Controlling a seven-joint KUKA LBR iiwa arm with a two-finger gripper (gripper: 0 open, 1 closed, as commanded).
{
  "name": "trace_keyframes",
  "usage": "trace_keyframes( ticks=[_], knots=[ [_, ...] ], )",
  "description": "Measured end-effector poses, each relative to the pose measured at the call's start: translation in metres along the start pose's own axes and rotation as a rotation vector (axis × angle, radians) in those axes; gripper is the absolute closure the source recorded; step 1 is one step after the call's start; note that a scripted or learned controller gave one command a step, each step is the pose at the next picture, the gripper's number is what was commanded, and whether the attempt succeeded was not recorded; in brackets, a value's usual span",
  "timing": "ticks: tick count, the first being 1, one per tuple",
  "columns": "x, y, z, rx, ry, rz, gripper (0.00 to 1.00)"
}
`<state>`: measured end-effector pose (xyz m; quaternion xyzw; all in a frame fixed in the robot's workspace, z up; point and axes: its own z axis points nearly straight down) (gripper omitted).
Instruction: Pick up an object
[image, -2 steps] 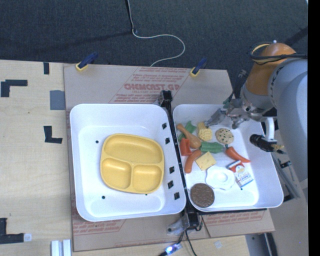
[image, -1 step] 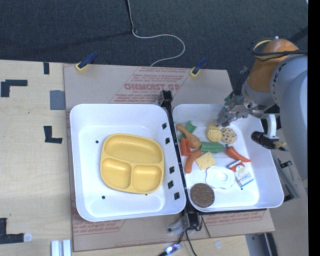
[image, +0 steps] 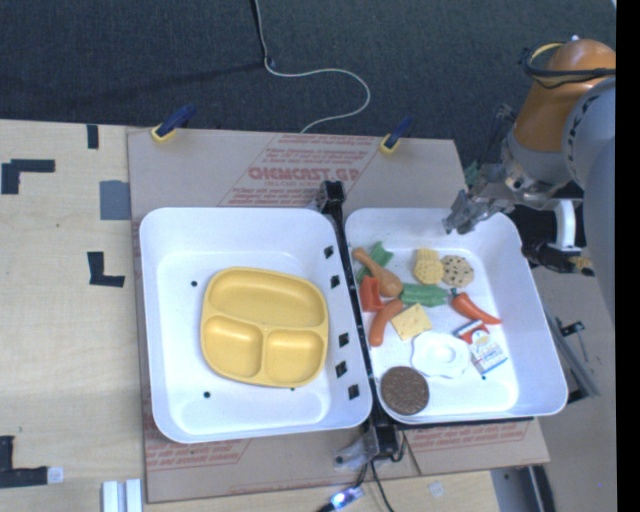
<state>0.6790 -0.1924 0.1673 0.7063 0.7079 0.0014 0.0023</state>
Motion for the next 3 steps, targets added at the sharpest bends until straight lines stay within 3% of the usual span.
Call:
trace_keyframes(
  ticks=[1, 3],
  knots=[
    [0.000, 0.002, -0.054, 0.000, 0.000, 0.000, 1.00],
    [0.107, -0.024, -0.053, 0.009, 0.002, -0.003, 1.00]
  ],
)
